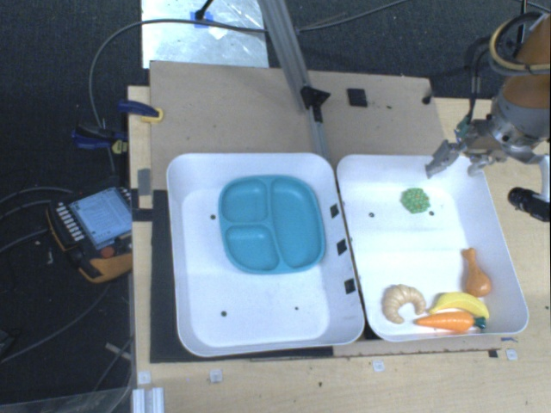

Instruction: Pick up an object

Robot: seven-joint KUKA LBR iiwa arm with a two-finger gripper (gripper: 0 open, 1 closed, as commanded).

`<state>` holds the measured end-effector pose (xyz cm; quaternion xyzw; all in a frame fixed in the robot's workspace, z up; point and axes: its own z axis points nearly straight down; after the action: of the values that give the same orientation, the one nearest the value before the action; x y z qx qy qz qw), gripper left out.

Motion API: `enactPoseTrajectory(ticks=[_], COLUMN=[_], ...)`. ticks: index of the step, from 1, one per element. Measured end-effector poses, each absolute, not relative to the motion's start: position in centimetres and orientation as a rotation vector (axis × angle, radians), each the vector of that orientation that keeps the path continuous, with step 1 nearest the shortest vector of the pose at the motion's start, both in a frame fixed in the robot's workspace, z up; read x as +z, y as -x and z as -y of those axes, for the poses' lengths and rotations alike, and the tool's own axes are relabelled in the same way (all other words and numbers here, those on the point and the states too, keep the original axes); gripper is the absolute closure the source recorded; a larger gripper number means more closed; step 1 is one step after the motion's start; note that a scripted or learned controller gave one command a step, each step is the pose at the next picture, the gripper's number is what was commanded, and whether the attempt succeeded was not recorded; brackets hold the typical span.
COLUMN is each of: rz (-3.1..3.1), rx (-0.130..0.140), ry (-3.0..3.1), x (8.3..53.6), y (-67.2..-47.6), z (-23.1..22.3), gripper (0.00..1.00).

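My gripper [457,163] hangs over the back right edge of the right bin [379,188], fingers spread apart and open, with nothing between them. A small green broccoli piece [416,200] lies in that bin, just in front of and left of the gripper. Near the bin's front right corner sit a brown drumstick [475,274], a tan croissant [403,302], a yellow banana [461,302] and an orange carrot [446,321], the last three packed close together.
The left bin [198,308] holds a blue divided plate [271,224]. A grey pole [288,41] slants across the bench behind the bins. Cables and a small device [95,222] lie on the floor at the left.
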<state>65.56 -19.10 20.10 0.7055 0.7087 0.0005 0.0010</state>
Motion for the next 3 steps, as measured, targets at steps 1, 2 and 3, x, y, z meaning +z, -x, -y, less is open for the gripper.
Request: enactPoseTrajectory(ticks=[1, 2, 3], rz=[-2.226, -2.230, -2.228], rx=[-0.001, -0.002, 0.000], ry=[-2.215, -2.215, -2.211], x=[16.0, 9.9, 8.5], y=[-65.6, -65.2, -65.3], z=[19.1, 18.7, 18.6], gripper=[0.00, 0.00, 0.00])
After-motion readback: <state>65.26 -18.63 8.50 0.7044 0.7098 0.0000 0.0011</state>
